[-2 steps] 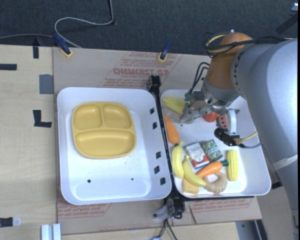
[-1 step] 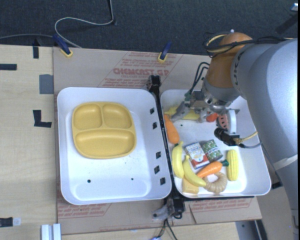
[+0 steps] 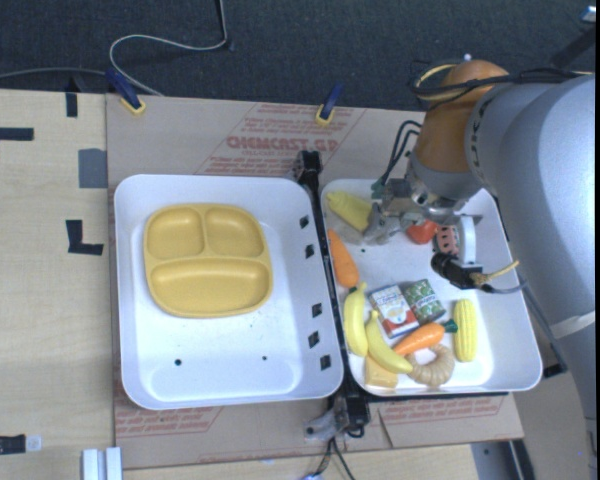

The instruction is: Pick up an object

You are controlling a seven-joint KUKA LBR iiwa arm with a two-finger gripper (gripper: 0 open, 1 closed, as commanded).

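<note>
Camera view: gripper (image 3: 385, 220) is low in the right bin (image 3: 510, 363), upper centre-right of frame, just beside a yellow corn piece (image 3: 348, 208); I cannot tell how far the fingers are parted or whether they hold anything. Carrot (image 3: 343, 259) lies just below. Bananas (image 3: 365, 333) sit lower in that bin. Left bin (image 3: 140, 368) holds a yellow divided plate (image 3: 208, 259).
</note>
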